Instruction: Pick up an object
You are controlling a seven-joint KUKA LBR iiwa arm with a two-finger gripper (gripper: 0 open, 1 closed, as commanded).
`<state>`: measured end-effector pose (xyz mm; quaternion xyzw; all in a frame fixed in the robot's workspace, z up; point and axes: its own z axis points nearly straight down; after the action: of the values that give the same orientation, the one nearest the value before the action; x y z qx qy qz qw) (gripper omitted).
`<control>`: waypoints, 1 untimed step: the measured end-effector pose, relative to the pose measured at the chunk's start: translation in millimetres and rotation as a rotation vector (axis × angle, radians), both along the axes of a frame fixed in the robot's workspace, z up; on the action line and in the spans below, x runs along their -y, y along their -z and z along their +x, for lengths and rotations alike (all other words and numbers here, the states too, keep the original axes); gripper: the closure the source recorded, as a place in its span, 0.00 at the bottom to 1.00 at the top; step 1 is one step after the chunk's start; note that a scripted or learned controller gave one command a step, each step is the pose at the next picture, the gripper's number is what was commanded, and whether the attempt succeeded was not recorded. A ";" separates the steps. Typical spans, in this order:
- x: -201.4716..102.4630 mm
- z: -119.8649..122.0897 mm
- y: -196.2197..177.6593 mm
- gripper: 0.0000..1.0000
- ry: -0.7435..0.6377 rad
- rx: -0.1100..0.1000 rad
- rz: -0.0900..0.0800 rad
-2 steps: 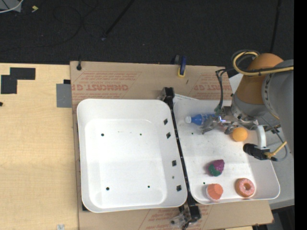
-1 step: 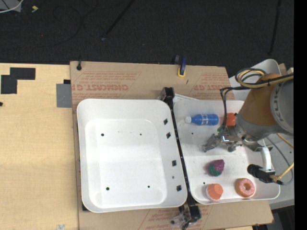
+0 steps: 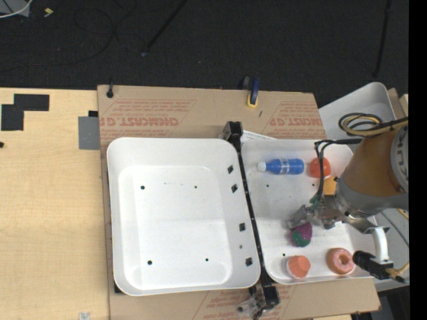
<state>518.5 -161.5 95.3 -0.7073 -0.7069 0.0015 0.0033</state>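
Two white bins side by side: the left bin [image 3: 127, 179] and the right bin [image 3: 277, 205]. The gripper [image 3: 305, 217] hovers low in the right one, directly at twelve o'clock of one purple-green object [image 3: 301, 235]; whether it grips anything, can't tell. One blue bottle [image 3: 283, 167] at twelve, one orange ball [image 3: 298, 267] at six, one pink ring [image 3: 341, 261] at four.

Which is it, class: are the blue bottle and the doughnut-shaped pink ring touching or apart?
Apart. The camera view shows the blue bottle near the right bin's far side, the pink ring by its near edge.
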 end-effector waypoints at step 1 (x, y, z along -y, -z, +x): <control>52.9 47.1 7.7 0.00 0.000 0.008 -0.004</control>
<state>565.6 -214.4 87.6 -0.7071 -0.7071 0.0002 -0.0013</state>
